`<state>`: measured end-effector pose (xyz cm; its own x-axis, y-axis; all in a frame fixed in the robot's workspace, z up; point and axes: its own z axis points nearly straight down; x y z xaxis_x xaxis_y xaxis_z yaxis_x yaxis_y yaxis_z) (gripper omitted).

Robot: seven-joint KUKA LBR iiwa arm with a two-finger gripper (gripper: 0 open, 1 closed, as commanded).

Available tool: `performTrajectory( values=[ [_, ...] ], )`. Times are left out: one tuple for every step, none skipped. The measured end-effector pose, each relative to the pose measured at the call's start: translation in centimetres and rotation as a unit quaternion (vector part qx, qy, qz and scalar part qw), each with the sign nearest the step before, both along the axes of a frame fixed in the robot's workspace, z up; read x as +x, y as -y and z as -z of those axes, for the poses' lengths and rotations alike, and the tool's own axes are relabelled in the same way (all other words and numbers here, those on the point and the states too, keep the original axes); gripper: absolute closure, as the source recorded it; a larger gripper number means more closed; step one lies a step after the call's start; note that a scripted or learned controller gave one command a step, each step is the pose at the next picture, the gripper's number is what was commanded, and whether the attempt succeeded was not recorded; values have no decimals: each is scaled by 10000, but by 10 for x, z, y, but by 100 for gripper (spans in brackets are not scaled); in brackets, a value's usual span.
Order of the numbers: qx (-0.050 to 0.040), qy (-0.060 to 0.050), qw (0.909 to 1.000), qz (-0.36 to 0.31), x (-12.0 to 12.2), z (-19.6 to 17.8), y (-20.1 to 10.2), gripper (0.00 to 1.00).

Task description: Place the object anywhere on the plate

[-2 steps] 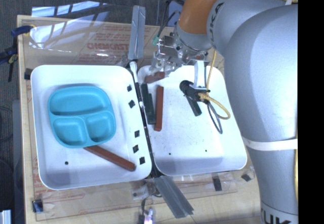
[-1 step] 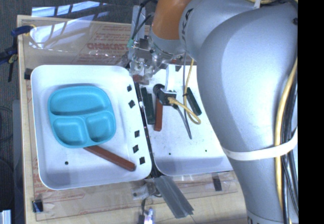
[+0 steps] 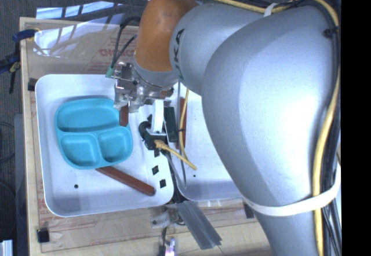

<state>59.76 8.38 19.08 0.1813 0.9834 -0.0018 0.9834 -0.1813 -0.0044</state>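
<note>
My gripper point(image 3: 124, 111) hangs at the blue plate's point(image 3: 93, 132) two-o'clock edge, a brown bit between its tips (I can't tell if they truly clench it). The brown stick point(image 3: 126, 180) lies off-plate at five o'clock. I'd shift toward nine before releasing.

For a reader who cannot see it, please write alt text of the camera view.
A grey robot arm lowers its gripper at the right edge of a blue divided plate in the left white bin. A brown stick lies just below the plate.
</note>
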Motion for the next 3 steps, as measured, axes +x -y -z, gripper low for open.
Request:
performTrajectory(
  values=[
    [0,4,10000,6,0,0,1,0],
    [6,15,9951,-984,9,84,-32,0],
    [2,5,9950,-996,9,75,-31,100]
  ],
)
